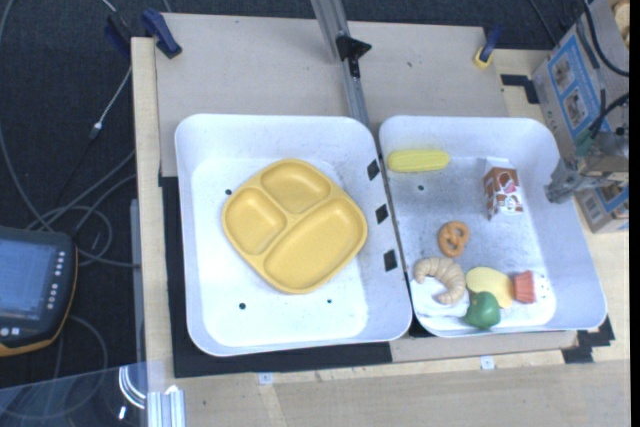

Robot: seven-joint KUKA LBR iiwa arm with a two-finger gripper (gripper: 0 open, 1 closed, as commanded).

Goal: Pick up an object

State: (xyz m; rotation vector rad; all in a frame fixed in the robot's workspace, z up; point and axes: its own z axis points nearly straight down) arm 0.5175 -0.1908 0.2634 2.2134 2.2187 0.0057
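Observation:
The right bin (560, 245) holds several toy foods. A yellow corn cob (418, 160) lies at its back left. A small red and white carton (502, 192) stands at the back right. A brown pretzel (453, 237) sits in the middle. Along the front lie a tan croissant (442, 276), a yellow piece (488, 280), a green piece (483, 312) and a red and white piece (528, 287). My gripper (565, 185) hangs at the bin's right rim, to the right of the carton and apart from it, and is blurred.
The left bin (200, 215) holds a yellow divided plate (294, 225). A metal pole (330, 5) runs from the back down between the bins. Boxes (575, 85) stand at the right edge of the bench. A pendant (30, 285) and cables lie on the floor at the left.

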